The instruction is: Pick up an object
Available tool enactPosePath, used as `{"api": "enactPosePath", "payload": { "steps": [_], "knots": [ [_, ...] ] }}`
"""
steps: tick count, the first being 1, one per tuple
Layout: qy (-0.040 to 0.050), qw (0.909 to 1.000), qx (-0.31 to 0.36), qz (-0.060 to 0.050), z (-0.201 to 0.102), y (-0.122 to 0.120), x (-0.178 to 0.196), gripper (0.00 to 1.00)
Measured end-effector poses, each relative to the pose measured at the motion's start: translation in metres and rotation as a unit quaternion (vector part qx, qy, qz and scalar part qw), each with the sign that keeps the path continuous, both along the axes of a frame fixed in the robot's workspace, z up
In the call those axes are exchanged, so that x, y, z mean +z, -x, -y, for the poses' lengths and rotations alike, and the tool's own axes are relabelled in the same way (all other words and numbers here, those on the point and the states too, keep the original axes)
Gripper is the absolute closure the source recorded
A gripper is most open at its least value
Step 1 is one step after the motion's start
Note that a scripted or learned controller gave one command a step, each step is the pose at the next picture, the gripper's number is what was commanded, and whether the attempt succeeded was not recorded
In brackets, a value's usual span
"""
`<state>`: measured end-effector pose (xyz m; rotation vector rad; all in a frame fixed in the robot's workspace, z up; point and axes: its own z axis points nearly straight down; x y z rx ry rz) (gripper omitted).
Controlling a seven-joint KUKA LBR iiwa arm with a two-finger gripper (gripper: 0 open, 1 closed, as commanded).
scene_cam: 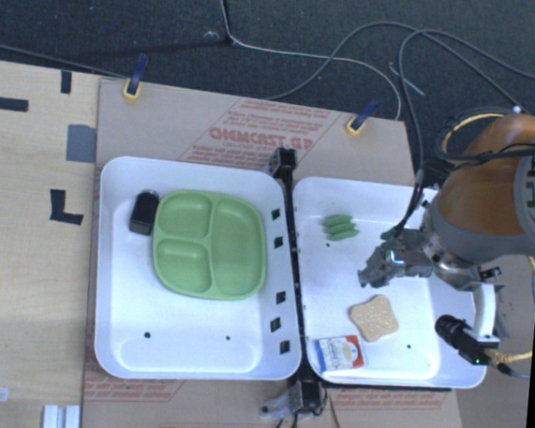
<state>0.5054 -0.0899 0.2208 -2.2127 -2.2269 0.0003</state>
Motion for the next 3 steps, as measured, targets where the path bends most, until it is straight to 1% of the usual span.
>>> {"api": "enactPosePath", "payload": {
  "steps": [1,3],
  "knots": [
    [0.0003,1.0,0.0,-0.001,-0.048,-0.01,-0.01,1.0],
    [0.0004,1.0,0.001,0.0,-0.162,-0.029,-0.019,1.0]
  ]
}}
